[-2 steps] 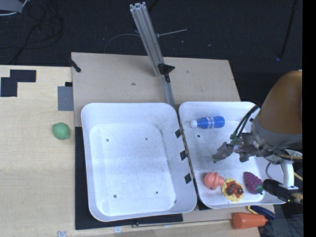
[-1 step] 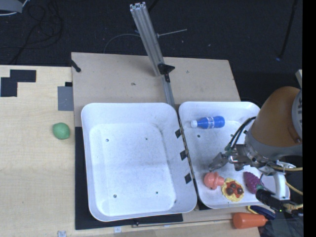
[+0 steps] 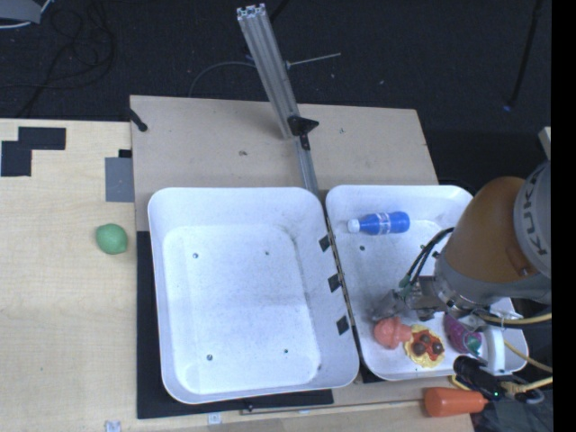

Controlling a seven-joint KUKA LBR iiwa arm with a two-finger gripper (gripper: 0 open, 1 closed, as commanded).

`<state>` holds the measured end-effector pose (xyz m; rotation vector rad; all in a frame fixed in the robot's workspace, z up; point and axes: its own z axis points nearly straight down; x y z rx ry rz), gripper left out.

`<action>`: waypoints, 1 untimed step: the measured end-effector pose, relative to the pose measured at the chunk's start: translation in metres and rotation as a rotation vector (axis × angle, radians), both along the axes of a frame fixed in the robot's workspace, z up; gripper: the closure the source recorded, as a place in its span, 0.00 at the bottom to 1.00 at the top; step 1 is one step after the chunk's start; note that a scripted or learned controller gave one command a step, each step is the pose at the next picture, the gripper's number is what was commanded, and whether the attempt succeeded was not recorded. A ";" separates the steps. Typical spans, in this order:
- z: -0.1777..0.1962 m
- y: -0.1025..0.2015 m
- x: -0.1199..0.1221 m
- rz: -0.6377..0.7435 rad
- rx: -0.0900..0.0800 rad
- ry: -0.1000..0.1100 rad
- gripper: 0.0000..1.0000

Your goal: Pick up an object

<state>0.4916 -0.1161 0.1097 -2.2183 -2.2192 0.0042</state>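
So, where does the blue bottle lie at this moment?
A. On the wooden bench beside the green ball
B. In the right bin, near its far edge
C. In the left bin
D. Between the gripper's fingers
B: the blue bottle lies on its side in the right bin, near the far edge, apart from the gripper.

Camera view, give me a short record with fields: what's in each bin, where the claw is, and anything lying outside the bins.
left bin: shallow white bin
right bin: blue plastic bottle with white cap, pink round object, yellow and red object, purple object
claw: claw low over the right bin, just above the pink object
outside bins: green ball, orange object
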 end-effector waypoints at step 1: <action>0.012 -0.001 0.001 -0.002 -0.001 -0.003 1.00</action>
